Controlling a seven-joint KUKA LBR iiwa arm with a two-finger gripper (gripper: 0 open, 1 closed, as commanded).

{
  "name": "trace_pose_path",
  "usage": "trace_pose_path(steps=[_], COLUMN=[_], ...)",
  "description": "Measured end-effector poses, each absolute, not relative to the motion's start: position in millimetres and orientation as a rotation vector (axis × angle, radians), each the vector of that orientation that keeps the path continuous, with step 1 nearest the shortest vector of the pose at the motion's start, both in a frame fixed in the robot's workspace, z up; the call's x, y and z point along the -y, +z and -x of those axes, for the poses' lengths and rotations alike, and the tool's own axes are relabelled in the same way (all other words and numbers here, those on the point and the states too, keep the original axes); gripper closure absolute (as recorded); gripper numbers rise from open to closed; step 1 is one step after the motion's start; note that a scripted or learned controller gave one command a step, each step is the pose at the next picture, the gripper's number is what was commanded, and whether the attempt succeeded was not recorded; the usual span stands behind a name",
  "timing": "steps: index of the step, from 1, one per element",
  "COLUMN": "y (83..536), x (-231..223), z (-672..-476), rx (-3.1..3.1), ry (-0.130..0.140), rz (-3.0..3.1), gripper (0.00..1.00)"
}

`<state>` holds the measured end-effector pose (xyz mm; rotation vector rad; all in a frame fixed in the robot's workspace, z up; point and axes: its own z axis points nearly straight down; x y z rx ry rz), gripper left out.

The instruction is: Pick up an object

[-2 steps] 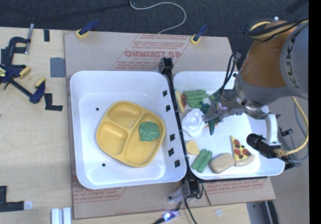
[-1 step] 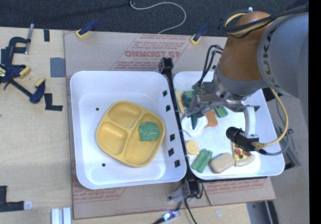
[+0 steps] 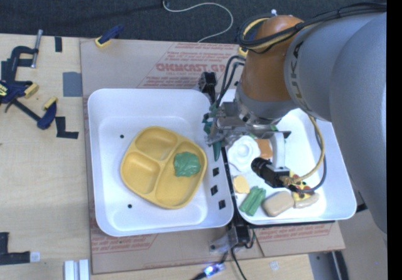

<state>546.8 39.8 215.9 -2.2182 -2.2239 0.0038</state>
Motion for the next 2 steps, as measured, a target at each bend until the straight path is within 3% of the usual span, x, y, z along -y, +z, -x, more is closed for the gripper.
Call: trace_pose_path(steps=[1,2], y=[222.3,229.4], x=[-56.8,-45.5], z=[-543.5,-539.5], rx=[2.222,2.222], ry=[0.002,0.002], rz=[2.218,2.218], gripper=[1.00,1.00])
